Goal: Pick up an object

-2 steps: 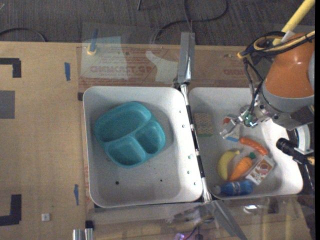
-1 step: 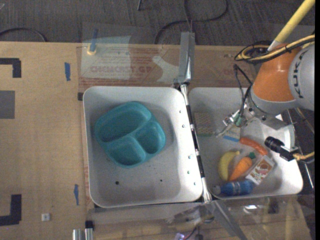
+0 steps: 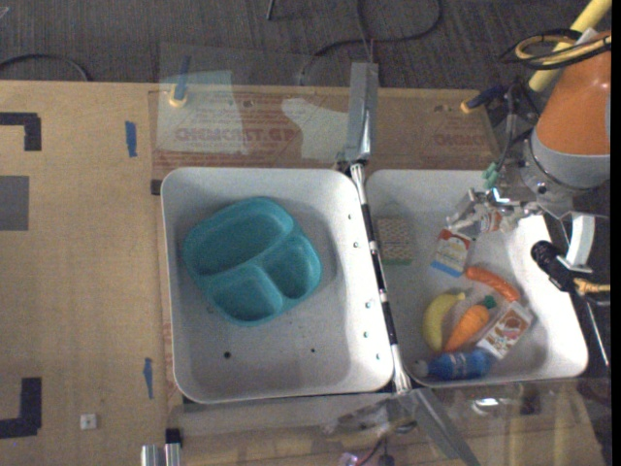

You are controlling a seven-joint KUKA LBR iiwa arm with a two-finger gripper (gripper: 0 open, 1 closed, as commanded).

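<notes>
Pincer low in right bin, above small carton; can't tell if it's open or closed. Nothing lifted, grasp not yet done.

Wooden bench under 2 white bins

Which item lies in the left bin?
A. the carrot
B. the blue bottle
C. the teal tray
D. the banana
C: the teal tray sits alone in the left bin, while the banana, carrot and blue bottle all lie in the right bin.
</notes>
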